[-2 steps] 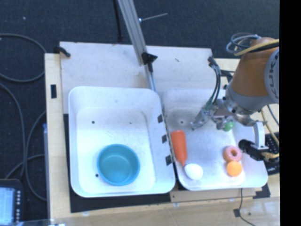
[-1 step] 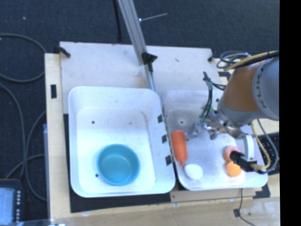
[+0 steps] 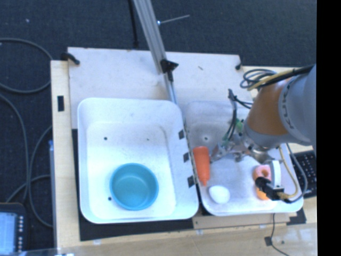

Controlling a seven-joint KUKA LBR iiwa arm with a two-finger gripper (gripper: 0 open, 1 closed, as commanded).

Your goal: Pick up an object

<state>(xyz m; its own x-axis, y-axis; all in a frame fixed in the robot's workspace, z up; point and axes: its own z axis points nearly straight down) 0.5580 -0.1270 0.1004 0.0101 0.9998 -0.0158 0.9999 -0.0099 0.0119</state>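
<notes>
Carrot, orange, lies flat in the right bin, close along that bin's left wall, with its length running from the far side toward the near side. The hand sits low over the bin floor just to the right of the carrot's far half. Whether it touches the carrot cannot be told, and neither can whether it is spread or pressed together. Nothing is seen held in it. A white egg rests just past the carrot's near end, by the bin's near wall. A pink and orange piece, partly hidden, lies near the right wall. The grey arm reaches in from the right above it. In the left bin a blue bowl stands upright in the near half. Both bins sit on the pale worktop.
</notes>
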